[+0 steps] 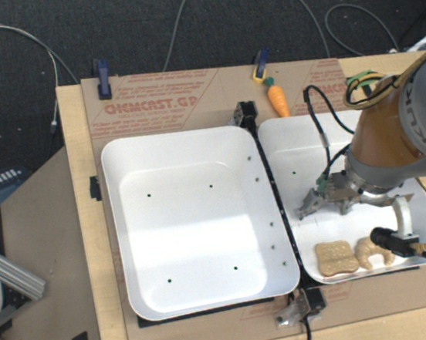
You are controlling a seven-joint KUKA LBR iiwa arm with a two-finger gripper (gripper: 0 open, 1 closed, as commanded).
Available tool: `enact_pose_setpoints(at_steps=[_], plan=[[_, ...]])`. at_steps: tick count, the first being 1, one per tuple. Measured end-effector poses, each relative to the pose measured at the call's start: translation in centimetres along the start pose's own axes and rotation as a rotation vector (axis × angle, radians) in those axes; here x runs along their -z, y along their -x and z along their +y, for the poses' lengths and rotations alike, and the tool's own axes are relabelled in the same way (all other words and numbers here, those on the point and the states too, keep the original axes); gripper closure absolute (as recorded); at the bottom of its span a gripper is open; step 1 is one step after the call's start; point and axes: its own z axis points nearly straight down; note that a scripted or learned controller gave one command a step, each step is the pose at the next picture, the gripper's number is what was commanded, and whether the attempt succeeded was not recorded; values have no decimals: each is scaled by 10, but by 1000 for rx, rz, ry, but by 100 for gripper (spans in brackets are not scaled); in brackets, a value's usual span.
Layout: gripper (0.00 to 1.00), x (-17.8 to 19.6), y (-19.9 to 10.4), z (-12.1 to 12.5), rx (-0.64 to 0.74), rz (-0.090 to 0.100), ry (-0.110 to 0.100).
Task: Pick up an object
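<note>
A tan square biscuit-like piece (336,258) lies near the front edge of the right bin (295,147). Right beside it, to its right, lies a pale curved tan piece (368,254). My gripper (309,203) hangs low over the middle of the right bin, pointing left, a little behind and to the left of the two tan pieces. I see nothing held in it. The grey arm with its orange band (380,135) covers the right part of that bin.
The left bin (126,216) stands beside the right one, and a black divider strip (271,189) runs between them. An orange carrot-shaped toy (277,101) lies on the cardboard behind the bins. Blue clamps (101,77) hold the board's back edge.
</note>
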Motion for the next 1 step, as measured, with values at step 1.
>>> enact_pose_setpoints(at_steps=[1], plan=[[0, 24, -23, -51, -4, -1, 2]])
